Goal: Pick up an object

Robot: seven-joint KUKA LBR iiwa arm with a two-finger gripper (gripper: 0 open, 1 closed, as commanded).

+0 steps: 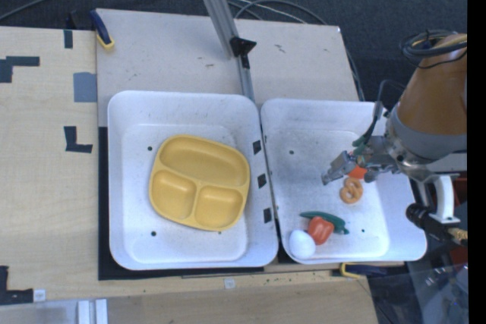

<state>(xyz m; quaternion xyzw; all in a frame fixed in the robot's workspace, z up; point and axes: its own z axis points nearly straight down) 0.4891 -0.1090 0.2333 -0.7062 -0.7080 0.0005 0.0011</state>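
Note:
In the right bin (304, 125) lie three small things. A tan ring-shaped pretzel (351, 193) sits right of centre, with a small orange piece (357, 174) just above it. A red pepper with a green stem (321, 228) and a white egg (302, 243) lie near the front wall. My gripper (343, 167) hangs low over the bin, right beside the orange piece and just up-left of the pretzel. Whether it touches either one is unclear from this angle.
The left bin (129, 125) holds a yellow three-compartment plate (199, 182). A grey metal bar (216, 0) slants down to the wall between the bins. The arm's orange band (437, 99) looms over the right bin's right side.

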